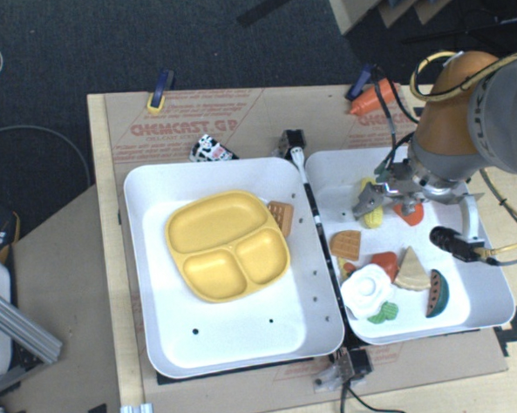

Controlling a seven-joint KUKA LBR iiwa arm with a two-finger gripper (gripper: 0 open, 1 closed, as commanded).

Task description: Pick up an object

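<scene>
The arm comes in from the right, and its gripper (387, 193) hangs low over the back of the right bin (483, 314). Directly under and beside it lie a small yellow toy food (373, 215) and a red one (412, 212). Nearer the front are an orange-brown bread piece (346, 244), a red piece (385, 262), a white fried egg (366, 291), a green bit (385, 311), a tan sandwich wedge (411, 272) and a watermelon slice (436, 292). The gripper body hides whatever sits between its jaws.
The left bin (162, 338) holds a yellow divided plate (228, 244) with a brown waffle piece (281, 216) at its right edge. A black part (453, 243) on the arm's cable hangs over the right bin. Clamps and a small black-and-white toy (209, 148) sit on the bench behind.
</scene>
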